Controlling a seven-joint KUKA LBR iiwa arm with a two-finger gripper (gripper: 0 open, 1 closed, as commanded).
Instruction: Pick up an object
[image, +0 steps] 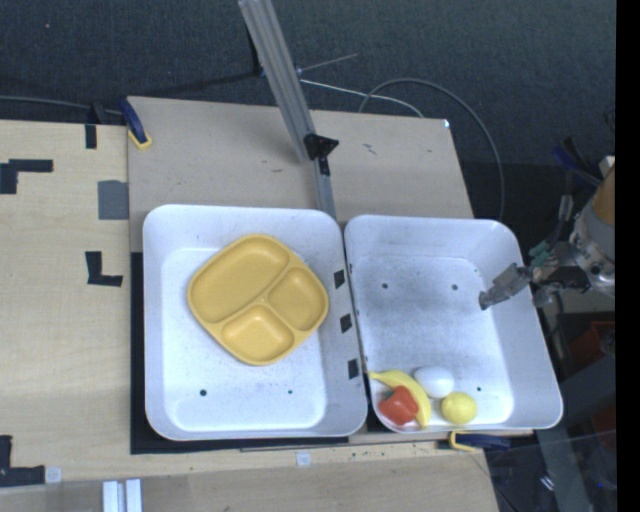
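The pincer (497, 293) hovers over the right bin's (520, 260) right edge — whether open or closed I cannot tell — while the small yellow ball (459, 408) lies near the bin's front corner.

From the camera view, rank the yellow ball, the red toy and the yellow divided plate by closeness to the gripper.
Gripper at the right bin's right wall.
1. Yellow ball, right bin's near edge.
2. Red toy, just left of it.
3. Yellow divided plate, left bin.
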